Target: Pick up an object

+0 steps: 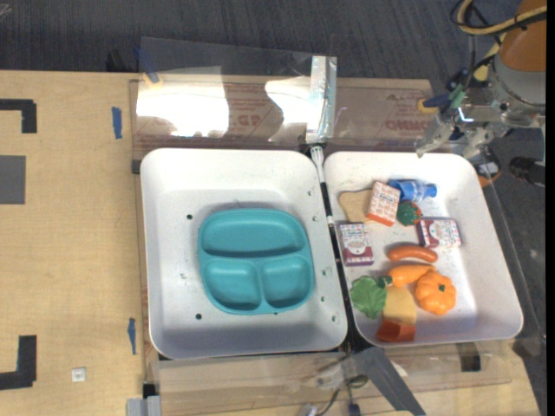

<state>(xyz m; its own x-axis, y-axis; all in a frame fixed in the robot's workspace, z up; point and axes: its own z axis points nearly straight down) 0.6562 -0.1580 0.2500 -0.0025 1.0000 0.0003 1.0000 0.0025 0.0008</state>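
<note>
While the arm (523,55) reaches in at the upper right, its orange band showing above a cluttered wrist, the gripper (453,133) hangs over the far right corner of the right bin (496,271), just at the rim; whether it is parted or clenched cannot be told at this size, and nothing shows in its grasp. The toy food lies below and to the left of it, well inside the bin. Nearest is a blue bottle (411,189), with an orange carton (383,203) beside it and a tan bread slice (353,204) further left. Below those sit a small purple carton (355,243), a second purple carton (439,233), a sausage (412,253), a carrot (408,275), an orange pumpkin (435,293), a green leafy piece (368,296) and a yellow cheese block (400,305) against a red piece (395,331). The left bin (165,258) holds a teal divided tray (256,259), well apart from the gripper.
</note>
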